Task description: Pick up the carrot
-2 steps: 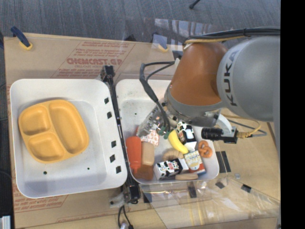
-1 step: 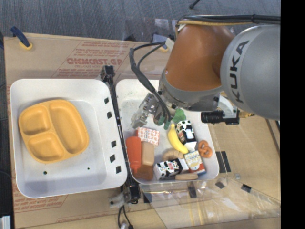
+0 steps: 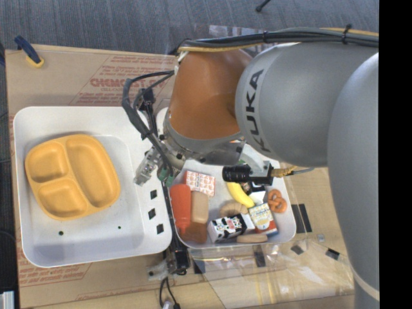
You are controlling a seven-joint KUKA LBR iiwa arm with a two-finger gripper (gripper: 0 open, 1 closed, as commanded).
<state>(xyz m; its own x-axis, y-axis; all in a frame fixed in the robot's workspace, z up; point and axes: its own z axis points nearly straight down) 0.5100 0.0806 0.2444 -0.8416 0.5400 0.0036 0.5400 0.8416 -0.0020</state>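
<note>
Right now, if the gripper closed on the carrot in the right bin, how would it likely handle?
The carrot looks smooth and rounded, so it may slip or roll between the fingers. It reads as a stiff toy, probably light. It lies tight against the bin wall and a tan block, so closing around it could be awkward.

Arm (image 3: 283, 102) enters from the right and covers most of the right bin (image 3: 290, 234). Hand (image 3: 147, 169) sits over the strip between the two bins, at the left bin's right wall; finger state not resolvable.

Left bin (image 3: 90, 250): yellow divided tray (image 3: 71, 176), three compartments, lying flat.

Right bin, visible part: carrot (image 3: 181, 206) along the left wall, tan block (image 3: 199, 216) touching its right side. Also red-and-white patterned packet (image 3: 201, 183), banana (image 3: 239, 195), pretzel (image 3: 276, 201), black-and-white cow-print carton (image 3: 228, 226).

Worktop (image 3: 71, 69) is covered in printed brown cardboard.
</note>
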